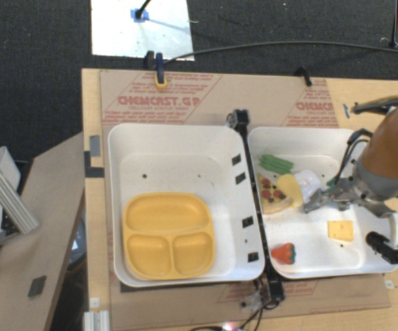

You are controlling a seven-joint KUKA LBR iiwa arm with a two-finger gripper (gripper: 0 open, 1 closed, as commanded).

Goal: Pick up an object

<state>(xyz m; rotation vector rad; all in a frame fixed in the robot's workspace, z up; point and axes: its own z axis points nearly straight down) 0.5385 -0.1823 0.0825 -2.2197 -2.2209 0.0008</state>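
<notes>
pizza slice point(276, 193): lay at the right bin's point(302, 135) left wall, just beside the yellow piece point(290, 185). hand point(314, 203) low beside it; grip state not discernible. advice: centre over one item before closing.

The left bin point(178, 140) was white, its divided tray point(169, 235) yellow; the right bin point(323, 259) held a green pod point(276, 163), a yellow cheese square point(341, 230), a red strawberry point(283, 253)
</notes>
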